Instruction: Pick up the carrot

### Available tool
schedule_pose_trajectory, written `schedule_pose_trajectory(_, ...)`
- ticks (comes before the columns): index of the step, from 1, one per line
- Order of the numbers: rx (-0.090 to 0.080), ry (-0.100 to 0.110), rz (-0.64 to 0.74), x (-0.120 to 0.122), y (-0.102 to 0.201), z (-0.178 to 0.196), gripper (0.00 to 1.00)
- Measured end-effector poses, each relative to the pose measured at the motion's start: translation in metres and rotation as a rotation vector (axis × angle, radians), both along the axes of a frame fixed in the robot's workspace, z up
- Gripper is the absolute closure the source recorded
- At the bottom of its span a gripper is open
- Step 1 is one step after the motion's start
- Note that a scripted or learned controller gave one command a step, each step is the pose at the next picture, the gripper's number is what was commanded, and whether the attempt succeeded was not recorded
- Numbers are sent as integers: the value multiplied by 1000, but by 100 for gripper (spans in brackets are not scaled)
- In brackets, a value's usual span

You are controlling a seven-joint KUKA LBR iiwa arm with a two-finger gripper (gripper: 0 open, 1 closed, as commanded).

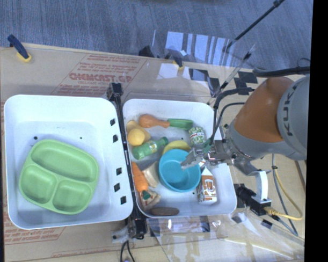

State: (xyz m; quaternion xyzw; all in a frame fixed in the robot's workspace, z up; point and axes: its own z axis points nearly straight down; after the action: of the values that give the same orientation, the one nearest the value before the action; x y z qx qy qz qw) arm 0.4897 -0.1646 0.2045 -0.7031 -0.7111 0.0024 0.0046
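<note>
Green plastic first: a three-part plate [57,175] lies in the left bin [14,117], toward its near left corner. The bench [58,70] behind it is covered in brown printed cardboard.

The right bin [170,106] is crowded. The carrot [140,178] lies along its left wall, toward the near left corner, its tip pointing to the far side and its green top [146,195] toward the near edge. Farther back along that wall sits a lemon [136,136], with a green bottle [149,147] slanting just beside it. Near the far edge lie an orange drumstick [152,121] and a green cucumber [180,123], end to end. A dark brown piece [164,211] rests against the near edge.

In the middle stands a blue bowl [179,169], with a yellow banana [176,146] showing just behind it. A small can [196,135] stands toward the far right corner, and a carton [207,189] lies toward the near right corner.

The gripper [196,157] hangs over the bowl's right rim, well apart from the carrot. Its fingers are parted and grasp nothing. The grey and orange arm [261,118] reaches in over the bin's right edge.
</note>
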Motion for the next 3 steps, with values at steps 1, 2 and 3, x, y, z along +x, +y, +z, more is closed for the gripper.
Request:
schedule_pose_trajectory(1,-4,-6,-5,41,-12,47,0)
schedule_pose_trajectory(2,-3,7,-10,119,25,-56,0)
schedule_pose_trajectory(3,-2,1,-193,86,120,-12,0)
